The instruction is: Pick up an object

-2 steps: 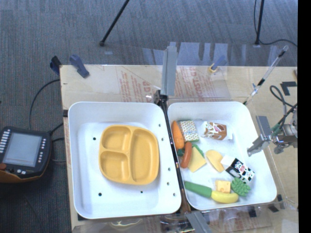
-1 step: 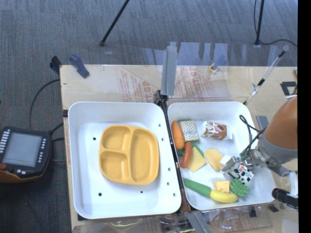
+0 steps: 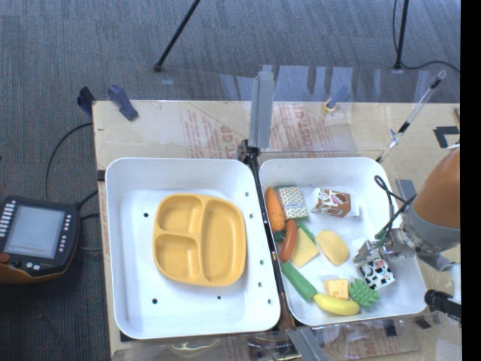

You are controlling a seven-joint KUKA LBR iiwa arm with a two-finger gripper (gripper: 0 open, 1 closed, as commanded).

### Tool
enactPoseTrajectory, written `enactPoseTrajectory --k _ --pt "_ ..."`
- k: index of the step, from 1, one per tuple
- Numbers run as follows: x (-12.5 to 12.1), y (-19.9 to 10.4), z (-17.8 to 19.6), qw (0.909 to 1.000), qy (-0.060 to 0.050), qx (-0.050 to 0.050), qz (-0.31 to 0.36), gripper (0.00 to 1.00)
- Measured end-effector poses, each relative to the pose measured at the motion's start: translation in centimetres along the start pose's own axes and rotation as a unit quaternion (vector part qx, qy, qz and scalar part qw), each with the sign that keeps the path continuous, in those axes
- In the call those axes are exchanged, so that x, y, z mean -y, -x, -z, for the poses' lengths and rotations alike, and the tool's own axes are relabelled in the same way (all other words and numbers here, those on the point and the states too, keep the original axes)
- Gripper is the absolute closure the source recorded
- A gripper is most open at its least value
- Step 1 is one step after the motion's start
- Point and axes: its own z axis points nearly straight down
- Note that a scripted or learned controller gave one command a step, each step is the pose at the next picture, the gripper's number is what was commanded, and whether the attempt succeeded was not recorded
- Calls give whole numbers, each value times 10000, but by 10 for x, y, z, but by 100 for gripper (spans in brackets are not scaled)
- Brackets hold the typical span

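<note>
Black-and-white spotted block (image 3: 377, 274) lies beside green piece (image 3: 365, 294), right bin.

Tray (image 3: 200, 240) in left bin (image 3: 120, 201); perhaps 10 toys in right bin (image 3: 376, 173).

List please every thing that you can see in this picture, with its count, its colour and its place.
bins: 2, white, side by side on bench
divided plate: 1, yellow, left bin
carrot: 1, orange, right bin, left side
sausage: 1, red-orange, below carrot
cheese wedge: 1, yellow, right bin centre
green vegetable: 1, green, right bin, lower left
banana: 1, yellow, right bin front
black-and-white carton: 1, right bin, under gripper
pendant: 1, grey and orange, far left
gripper: 1, grey, above right bin's right side
</note>
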Motion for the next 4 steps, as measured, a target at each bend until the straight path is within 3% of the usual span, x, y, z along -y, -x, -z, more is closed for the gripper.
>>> enactPoseTrajectory --k 1,2,3,4 --pt "23 -1 -6 9772 40 29 2121 100" --pt "23 -33 34 9828 17 16 1849 100" --pt "-77 -70 145 9966 31 25 827 100" --pt "-67 -54 85 9962 -14 14 876 100"
